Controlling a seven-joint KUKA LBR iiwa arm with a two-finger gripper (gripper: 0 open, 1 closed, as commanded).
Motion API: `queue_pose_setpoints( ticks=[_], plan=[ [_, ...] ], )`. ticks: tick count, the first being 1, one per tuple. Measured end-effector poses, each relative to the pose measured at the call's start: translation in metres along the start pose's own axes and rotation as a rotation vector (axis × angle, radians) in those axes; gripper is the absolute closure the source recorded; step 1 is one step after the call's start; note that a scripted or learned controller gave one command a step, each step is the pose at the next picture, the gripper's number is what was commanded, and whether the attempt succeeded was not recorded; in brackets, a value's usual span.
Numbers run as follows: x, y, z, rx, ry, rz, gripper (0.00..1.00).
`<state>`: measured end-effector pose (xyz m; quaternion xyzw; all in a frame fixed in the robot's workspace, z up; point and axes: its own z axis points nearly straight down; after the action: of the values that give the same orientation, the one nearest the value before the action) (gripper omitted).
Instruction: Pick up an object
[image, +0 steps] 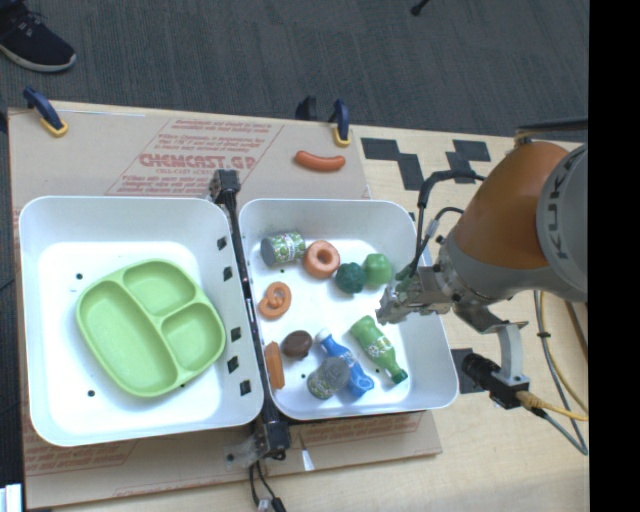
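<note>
From above, the left bin (40, 300) takes up the left half of the frame and holds a green divided plate (150, 325), set at a slant. The right bin (425, 385) sits in the middle and carries the loose items: a green can (283, 247) at its upper left, a pink donut (322, 258) just right of it, then a dark green ball (350, 278) touching a lighter green ball (377, 267). Lower left lies an orange donut (275, 299), and below it a brown disc (297, 344) and an orange carrot (273, 365) against the left wall. Toward the bottom, a grey lump (328, 378) lies against a blue bottle (345, 365), with a green bottle (377, 349) tilted just right of them. The arm (520, 225) comes in from the right, and the gripper (400, 305) hangs over the right side of this bin, just above the green bottle's upper end and beside the lighter ball. How far its jaws stand apart I cannot tell, nor is anything visible between them. A sausage (320, 160) lies on the cardboard (120, 140) above the bins, well apart.
</note>
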<state>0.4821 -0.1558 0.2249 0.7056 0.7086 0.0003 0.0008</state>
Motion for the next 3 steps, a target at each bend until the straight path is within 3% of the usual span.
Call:
queue_pose_setpoints(
  ticks=[1, 2, 3],
  plan=[
    [-0.046, 0.025, -0.007, 0.001, 0.0, 0.0, 1.0],
    [-0.055, 0.042, -0.013, 0.001, 0.001, -0.003, 1.0],
    [-0.055, -0.003, 0.001, 0.003, 0.0, -0.002, 1.0]
  ],
)
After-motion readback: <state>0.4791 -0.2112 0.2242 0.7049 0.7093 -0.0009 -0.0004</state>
